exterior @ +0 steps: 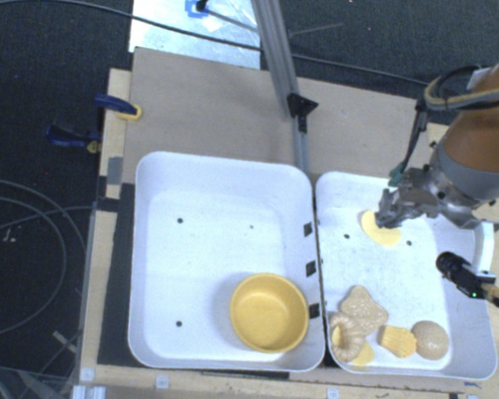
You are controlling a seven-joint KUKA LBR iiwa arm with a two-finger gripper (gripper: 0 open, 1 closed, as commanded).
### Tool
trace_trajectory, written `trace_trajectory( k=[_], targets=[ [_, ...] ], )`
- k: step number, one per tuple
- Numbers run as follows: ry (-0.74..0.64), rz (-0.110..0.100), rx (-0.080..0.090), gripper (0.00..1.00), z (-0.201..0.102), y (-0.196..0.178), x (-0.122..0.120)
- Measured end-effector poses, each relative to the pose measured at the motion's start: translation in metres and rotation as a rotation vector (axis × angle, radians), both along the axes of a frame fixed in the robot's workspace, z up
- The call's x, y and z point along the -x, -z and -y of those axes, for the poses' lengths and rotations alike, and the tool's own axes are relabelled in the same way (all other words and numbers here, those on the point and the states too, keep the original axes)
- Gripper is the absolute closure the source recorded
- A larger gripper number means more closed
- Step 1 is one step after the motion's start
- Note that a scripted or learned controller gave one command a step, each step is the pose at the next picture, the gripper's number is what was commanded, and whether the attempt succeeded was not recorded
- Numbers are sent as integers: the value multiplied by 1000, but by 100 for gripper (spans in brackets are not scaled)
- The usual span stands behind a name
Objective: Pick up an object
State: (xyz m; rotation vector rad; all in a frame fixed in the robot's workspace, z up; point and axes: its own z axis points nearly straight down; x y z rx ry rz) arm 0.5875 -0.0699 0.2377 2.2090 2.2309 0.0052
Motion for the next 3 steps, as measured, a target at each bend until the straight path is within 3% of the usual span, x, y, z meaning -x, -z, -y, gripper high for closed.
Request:
trace_trajectory(
  k=[2, 3],
  targets=[
    [0, -2, 0, 100, -106, 10, -33],
    [-1, 1, -2, 100, -162, -2, -50]
  ],
)
